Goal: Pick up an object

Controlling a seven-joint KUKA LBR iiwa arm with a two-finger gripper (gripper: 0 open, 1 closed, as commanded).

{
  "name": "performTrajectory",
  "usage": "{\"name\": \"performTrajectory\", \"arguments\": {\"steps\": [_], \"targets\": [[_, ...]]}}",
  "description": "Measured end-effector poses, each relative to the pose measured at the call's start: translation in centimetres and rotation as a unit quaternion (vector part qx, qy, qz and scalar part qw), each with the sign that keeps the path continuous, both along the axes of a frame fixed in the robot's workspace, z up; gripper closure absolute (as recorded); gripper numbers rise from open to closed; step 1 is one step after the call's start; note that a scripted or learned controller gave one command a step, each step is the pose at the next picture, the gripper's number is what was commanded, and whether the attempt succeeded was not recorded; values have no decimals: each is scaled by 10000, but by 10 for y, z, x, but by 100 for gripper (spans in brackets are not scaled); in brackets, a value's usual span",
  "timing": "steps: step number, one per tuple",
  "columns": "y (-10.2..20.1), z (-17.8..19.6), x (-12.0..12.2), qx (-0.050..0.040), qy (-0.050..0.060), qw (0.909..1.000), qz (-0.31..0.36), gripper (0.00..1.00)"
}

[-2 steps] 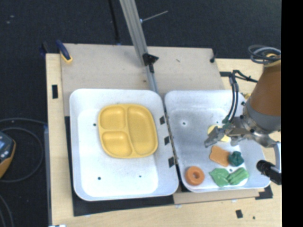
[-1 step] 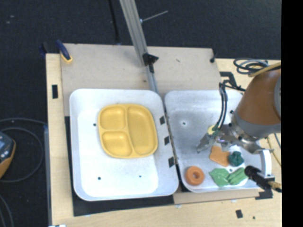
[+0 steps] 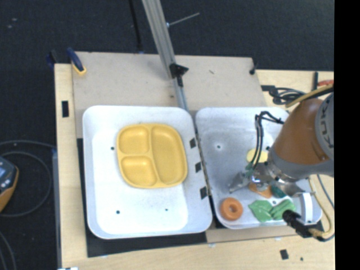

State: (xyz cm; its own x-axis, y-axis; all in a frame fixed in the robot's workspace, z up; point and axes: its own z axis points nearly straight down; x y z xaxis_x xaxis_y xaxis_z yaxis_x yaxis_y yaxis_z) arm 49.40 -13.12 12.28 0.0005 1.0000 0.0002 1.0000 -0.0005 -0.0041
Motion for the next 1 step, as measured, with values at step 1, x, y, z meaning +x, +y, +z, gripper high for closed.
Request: {"name": "performTrajectory", "arguments": {"steps": [1], "targets": [[-1, 14, 2, -9, -37, 10000, -22, 100]]}}
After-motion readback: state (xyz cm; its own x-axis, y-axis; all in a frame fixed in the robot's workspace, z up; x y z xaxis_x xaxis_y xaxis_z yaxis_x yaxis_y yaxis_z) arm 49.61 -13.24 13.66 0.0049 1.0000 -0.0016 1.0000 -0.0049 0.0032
